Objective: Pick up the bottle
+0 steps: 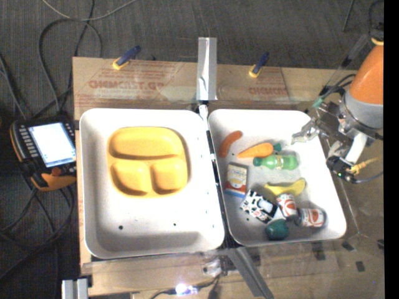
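The bottle (277, 162) is small and green with a pale cap end. It lies on its side in the right bin (333, 220), just below an orange carrot (256, 149). My gripper (305, 132) hangs over the bin's back right corner, up and to the right of the bottle and apart from it. Nothing shows in the gripper. The grey arm with its orange band (369, 80) comes in from the right edge.
The right bin also holds a sausage (229, 142), a small carton (236, 179), a banana (287, 187), a black-and-white spotted item (257, 206), two cans (300, 212) and a teal ball (277, 229). A yellow divided tray (148, 161) lies in the left bin (93, 229).
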Motion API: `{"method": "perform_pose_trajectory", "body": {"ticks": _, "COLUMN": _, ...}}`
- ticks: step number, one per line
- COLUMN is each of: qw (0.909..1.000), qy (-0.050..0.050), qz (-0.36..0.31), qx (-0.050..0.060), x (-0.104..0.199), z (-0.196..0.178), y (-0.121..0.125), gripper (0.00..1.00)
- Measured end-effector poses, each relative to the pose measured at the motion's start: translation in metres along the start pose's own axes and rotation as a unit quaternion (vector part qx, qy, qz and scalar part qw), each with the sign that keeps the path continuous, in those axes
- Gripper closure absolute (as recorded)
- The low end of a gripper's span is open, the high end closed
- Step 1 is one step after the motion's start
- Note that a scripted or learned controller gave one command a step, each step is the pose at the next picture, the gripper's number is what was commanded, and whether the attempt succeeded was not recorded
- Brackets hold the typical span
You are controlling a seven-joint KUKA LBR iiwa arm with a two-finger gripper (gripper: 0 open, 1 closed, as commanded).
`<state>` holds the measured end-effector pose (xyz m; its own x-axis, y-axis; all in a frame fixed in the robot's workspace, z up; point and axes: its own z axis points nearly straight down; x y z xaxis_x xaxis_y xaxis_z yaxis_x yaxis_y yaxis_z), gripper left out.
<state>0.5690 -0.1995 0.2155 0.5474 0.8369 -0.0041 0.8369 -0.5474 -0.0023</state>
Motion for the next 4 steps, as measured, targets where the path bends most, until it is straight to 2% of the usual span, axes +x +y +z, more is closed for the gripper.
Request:
{"method": "perform_pose_trajectory", "body": {"ticks": 1, "qw": 0.9988, "qy": 0.005, "qz": -0.049, "qx": -0.001, "x": 0.015, "z": 0.119, "y": 0.027, "gripper": 0.0}}
{"method": "perform_pose_trajectory", "body": {"ticks": 2, "qw": 0.9983, "qy": 0.002, "qz": 0.057, "qx": -0.007, "x": 0.044, "z": 0.125, "y": 0.005, "gripper": 0.0}}
{"method": "perform_pose_trajectory", "body": {"ticks": 3, "qw": 0.9983, "qy": 0.001, "qz": 0.057, "qx": -0.005, "x": 0.044, "z": 0.117, "y": 0.004, "gripper": 1.0}}
{"method": "perform_pose_trajectory", "body": {"ticks": 4, "qw": 0.9946, "qy": -0.001, "qz": 0.104, "qx": -0.001, "x": 0.07, "z": 0.015, "y": 0.038, "gripper": 1.0}}
